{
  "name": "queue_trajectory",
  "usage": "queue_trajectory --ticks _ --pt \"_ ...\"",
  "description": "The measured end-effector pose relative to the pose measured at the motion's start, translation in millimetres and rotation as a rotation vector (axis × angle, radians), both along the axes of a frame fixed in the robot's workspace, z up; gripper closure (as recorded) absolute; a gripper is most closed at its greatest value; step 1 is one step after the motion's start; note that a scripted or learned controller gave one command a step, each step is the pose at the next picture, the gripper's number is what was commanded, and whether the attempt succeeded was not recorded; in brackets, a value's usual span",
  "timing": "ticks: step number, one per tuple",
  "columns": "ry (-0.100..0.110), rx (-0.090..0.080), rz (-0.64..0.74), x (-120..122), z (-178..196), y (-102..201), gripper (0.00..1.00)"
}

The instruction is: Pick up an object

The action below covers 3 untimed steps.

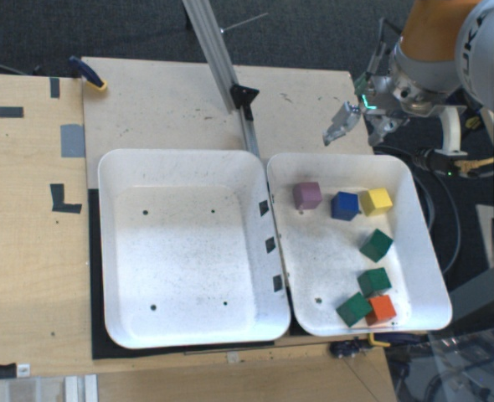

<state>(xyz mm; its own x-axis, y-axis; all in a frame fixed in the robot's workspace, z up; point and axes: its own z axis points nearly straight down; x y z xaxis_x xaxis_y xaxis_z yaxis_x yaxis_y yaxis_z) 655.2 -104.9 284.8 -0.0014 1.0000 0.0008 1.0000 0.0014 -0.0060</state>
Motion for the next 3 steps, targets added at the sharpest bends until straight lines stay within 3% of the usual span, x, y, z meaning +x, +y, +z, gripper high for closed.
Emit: queue_trajectory --ticks 1,3 --pt "-0.004 -0.001 0.001 0.7 2.9 0.0 0.00" --pt "0.002 -0.001 0.001 8.5 -118.2 10.3 0.00"
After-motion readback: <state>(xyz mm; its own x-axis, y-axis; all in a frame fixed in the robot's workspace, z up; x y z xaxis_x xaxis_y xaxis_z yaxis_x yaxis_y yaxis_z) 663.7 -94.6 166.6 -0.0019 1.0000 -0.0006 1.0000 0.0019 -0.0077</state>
